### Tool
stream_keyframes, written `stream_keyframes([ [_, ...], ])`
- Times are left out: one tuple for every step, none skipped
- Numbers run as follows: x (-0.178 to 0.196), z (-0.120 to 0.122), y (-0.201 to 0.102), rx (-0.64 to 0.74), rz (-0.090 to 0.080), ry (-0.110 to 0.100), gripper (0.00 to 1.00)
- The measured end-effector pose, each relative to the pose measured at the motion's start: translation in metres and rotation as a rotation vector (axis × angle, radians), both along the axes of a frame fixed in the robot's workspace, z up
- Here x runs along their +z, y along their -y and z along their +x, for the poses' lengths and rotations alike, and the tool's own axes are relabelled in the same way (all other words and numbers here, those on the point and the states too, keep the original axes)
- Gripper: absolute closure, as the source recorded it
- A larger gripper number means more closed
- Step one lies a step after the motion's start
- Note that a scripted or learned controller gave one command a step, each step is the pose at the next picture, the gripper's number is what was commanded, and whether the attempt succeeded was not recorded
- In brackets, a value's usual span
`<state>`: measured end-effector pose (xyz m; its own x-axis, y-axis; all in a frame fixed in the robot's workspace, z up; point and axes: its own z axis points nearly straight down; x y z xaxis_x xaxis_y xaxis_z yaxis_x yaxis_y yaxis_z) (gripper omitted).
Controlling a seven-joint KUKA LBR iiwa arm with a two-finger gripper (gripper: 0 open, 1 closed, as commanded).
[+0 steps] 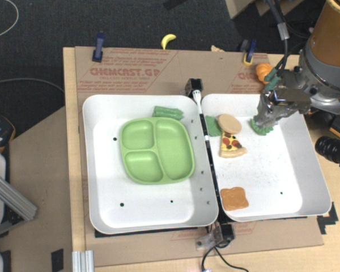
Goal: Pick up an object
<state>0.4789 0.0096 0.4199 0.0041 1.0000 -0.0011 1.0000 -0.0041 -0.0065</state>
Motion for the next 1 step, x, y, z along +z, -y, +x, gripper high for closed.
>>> stream_keyframes([
  [-0.0044,-0.0001,-0.0821,0.012,0.003,0.003,1.00],
])
